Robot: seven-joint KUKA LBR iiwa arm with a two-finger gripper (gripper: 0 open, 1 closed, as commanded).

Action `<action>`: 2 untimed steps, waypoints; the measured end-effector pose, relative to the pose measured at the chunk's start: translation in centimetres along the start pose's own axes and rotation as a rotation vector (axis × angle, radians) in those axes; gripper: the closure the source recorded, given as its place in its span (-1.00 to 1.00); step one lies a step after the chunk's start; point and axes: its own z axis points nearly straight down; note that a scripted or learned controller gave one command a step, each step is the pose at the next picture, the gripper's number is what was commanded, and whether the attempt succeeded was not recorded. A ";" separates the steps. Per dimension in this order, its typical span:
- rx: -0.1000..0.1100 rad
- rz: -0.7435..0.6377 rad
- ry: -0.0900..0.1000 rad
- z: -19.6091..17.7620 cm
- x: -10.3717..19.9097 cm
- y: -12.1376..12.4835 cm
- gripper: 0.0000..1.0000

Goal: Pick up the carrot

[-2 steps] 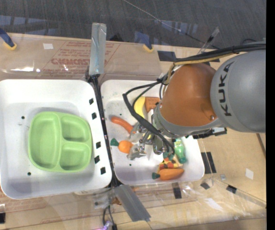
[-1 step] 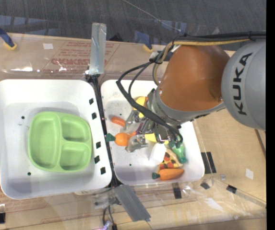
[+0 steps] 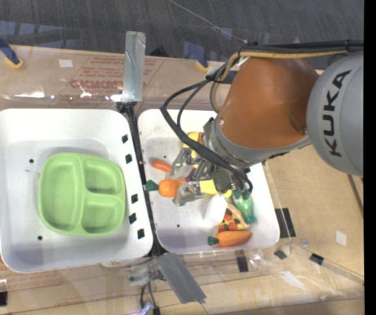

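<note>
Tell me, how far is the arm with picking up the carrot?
Done: the gripper is down in the right white bin. In hand: it sits beside the orange toy carrot with a green top; a grasp cannot be confirmed. Left: gripping and lifting.

The green plate (image 3: 81, 193) is looking like smooth matt plastic; the white bins (image 3: 17, 136) are showing a dull plastic finish; the orange band (image 3: 270, 97) is gleaming softly.
</note>
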 end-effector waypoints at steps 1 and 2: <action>-0.002 -0.105 0.011 5.9 -0.8 -5.7 1.00; 0.002 0.151 0.001 -6.4 -0.4 -8.9 1.00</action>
